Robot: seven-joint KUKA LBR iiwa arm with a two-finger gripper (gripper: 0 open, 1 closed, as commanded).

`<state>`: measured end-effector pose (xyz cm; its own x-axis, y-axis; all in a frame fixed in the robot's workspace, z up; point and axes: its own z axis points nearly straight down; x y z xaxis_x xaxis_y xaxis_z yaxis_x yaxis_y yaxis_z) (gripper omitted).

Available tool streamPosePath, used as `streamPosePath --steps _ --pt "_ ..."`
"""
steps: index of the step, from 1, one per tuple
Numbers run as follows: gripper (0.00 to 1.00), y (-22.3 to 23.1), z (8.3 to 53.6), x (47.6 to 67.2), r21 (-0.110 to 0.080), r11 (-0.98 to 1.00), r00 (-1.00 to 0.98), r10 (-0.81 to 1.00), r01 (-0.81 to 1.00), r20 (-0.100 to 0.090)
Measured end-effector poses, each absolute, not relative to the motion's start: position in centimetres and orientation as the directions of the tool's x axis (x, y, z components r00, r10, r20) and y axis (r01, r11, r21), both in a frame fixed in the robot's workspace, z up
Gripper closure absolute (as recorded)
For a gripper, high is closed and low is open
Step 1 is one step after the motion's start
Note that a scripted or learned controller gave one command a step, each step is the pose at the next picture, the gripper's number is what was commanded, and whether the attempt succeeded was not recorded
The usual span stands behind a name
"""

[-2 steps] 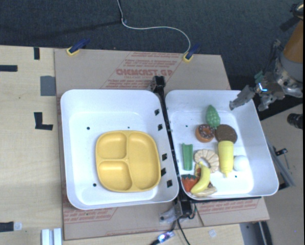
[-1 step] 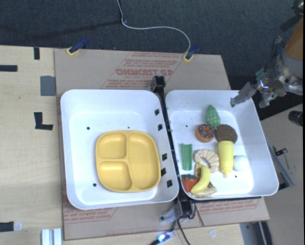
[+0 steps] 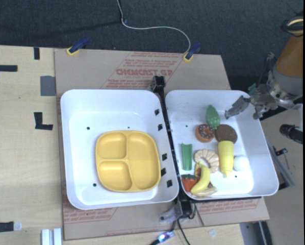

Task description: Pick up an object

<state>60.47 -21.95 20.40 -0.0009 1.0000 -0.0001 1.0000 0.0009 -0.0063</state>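
Note:
The right bin (image 3: pixel 259 137) holds a pile of toy food: a green vegetable (image 3: pixel 212 116), a small donut (image 3: pixel 205 132), a brown round piece (image 3: pixel 226 133), a yellow corn cob (image 3: pixel 225 157), a white egg (image 3: pixel 240 163), a green stick (image 3: pixel 186 156), a banana (image 3: pixel 203 180) and a red piece (image 3: pixel 189 182). My gripper (image 3: pixel 246 110) hovers over that bin's far right corner, just right of the green vegetable. It is open, with nothing between its fingers.
The left bin (image 3: pixel 76 137) carries a yellow divided plate (image 3: pixel 127 161). A black hinge strip (image 3: pixel 163 131) separates the two bins. The arm's orange band (image 3: pixel 290 55) rises at the right edge. A white cable (image 3: pixel 152 27) lies beyond the cardboard.

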Motion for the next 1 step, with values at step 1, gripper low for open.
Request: streamPosePath --steps 1 --pt "0.0 -20.93 14.47 60.1 -0.008 0.002 -0.002 1.0 1.0 0.001"
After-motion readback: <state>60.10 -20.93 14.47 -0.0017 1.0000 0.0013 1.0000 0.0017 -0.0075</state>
